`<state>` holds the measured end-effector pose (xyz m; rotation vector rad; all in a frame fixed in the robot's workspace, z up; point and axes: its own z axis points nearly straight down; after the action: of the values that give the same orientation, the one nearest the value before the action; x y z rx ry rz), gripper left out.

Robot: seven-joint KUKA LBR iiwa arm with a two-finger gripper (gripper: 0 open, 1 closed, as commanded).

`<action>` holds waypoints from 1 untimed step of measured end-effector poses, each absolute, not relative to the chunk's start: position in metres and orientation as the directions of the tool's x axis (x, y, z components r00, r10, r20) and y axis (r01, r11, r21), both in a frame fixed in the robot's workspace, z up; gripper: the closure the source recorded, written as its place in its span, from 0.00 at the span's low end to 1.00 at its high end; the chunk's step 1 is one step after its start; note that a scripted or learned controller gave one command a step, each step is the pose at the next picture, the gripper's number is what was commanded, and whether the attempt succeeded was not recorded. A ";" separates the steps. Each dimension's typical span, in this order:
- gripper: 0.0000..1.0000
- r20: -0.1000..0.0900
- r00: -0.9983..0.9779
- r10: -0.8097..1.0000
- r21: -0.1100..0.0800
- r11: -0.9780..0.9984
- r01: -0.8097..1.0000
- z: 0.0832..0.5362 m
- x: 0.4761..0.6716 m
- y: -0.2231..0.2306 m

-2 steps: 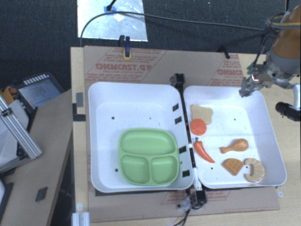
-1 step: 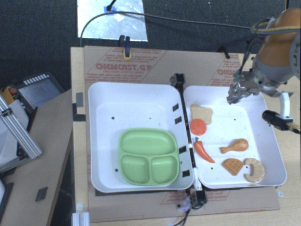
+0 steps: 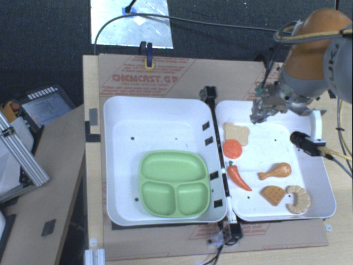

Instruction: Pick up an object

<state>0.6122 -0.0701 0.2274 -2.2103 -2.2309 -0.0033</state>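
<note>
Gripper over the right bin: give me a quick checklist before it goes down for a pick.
1. Gripper above the right bin: ok.
2. Target beneath it: not ok, bare floor; the toast slice lies just left.
3. Nothing in its grasp: cannot tell.
4. Toast touches the tomato slice: not ok, may drag.
5. Chili pepper, drumstick, croissant clear of descent: ok.
6. Green tray in left bin: ok.

A robotics lab: a cardboard-covered bench, two white bins, loose cables and aluminium framing.

Green tray, white bins
</note>
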 end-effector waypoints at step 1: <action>1.00 0.002 -0.009 1.000 0.000 0.009 1.000 0.238 0.595 -0.020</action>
<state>0.5946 -0.0201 0.2377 -2.2101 -2.2304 -0.0021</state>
